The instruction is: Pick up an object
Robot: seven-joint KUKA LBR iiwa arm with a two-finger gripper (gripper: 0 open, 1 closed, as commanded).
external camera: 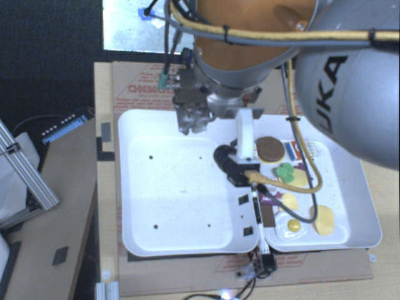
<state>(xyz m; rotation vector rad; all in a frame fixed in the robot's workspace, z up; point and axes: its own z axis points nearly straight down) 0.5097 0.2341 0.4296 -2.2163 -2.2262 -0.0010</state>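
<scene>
My gripper (pixel 191 121) hangs over the far edge of the left bin (pixel 175 192), well apart from the objects. All the objects lie in the right bin (pixel 356 199). A brown round disc (pixel 270 147) sits at its far left, with a red, white and blue striped piece (pixel 294 150) beside it. A green toy (pixel 285 171) lies just in front of them, next to a pale yellow piece (pixel 300 179). Nearer the front are a yellow slice (pixel 324 220), a fried-egg toy (pixel 292 225), a purple piece (pixel 272 196) and a brown bar (pixel 267 215).
The arm's big orange and grey body (pixel 262 24) hides the far part of the right bin. A divider with black clips (pixel 255 211) runs between the bins. Cardboard (pixel 144 86) lies under both, and a metal frame (pixel 25 174) stands at the left.
</scene>
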